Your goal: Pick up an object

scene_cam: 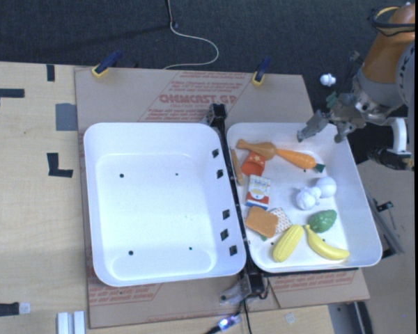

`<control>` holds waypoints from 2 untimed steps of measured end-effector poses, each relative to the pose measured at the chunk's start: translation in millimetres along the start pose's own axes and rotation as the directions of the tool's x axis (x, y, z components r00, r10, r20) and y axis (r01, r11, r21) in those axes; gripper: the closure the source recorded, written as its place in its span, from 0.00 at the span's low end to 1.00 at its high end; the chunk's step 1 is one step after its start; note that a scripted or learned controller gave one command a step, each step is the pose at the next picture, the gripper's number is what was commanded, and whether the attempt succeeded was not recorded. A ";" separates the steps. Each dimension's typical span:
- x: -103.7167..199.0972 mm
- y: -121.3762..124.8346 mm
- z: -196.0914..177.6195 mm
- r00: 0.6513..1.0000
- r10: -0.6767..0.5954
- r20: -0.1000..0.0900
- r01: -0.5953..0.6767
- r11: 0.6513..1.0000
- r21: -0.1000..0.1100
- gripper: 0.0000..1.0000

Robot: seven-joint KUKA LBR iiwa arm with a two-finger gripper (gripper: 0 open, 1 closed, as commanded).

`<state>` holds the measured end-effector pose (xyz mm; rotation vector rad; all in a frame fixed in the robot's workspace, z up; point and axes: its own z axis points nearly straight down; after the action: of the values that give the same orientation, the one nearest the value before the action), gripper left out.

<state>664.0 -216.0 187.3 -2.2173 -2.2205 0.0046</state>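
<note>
My gripper point(325, 132) hangs over the far right corner of the right bin point(359, 193), its two fingers spread open with nothing between them. Below and left of it lie an orange carrot point(295, 158) and a brown drumstick point(256, 147). Further down the bin sit a red-orange piece point(252, 165), a small printed carton point(258, 191), a white garlic-like object point(315, 193), a green vegetable point(323, 220), a toast slice point(262, 222), a corn cob point(288, 243) and a banana point(326, 245).
The left bin point(153, 200) stands beside the right one, joined along a black clip-lined divider point(226, 179). Both rest on a cardboard sheet point(188, 96) held by clamps at its far edge. A white cable point(195, 44) lies behind.
</note>
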 end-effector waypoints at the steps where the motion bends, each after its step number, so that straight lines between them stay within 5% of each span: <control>1: 88.5 -25.9 110.4 1.000 -0.005 0.000 0.005 1.000 0.003 0.00; 2: 116.2 2.2 105.1 1.000 -0.001 0.007 0.001 1.000 0.007 0.00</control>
<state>665.6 -99.7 82.2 -2.2166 -2.2221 0.0201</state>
